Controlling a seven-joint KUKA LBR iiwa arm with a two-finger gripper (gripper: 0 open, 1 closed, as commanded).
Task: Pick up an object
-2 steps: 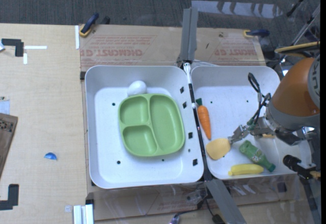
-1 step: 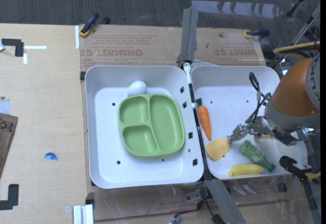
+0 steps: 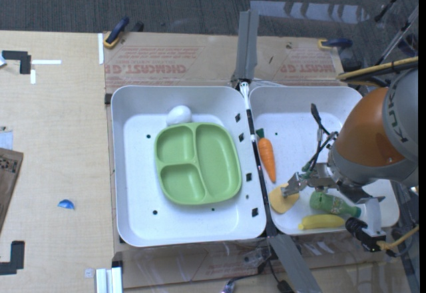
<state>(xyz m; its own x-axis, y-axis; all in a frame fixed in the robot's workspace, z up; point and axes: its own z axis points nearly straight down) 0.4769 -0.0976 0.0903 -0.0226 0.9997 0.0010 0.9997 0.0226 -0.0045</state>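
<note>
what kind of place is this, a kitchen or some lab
Most likely a robotics lab bench, not a kitchen. Two white bins sit on cardboard, holding toy food such as a carrot and a banana, plus a green divided plate. A grey and orange robot arm reaches in with its claw.

Mirrored "OKEMCAST" print on cardboard [image 3: 166, 58]

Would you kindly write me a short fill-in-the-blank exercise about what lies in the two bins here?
1. The green plate lies in the ____ bin.
2. The carrot is coloured ____.
3. The plate has ____ compartments.
4. The banana lies in the same bin as the ____, beside a green bottle.

Missing words: left; orange; three; carrot
</note>
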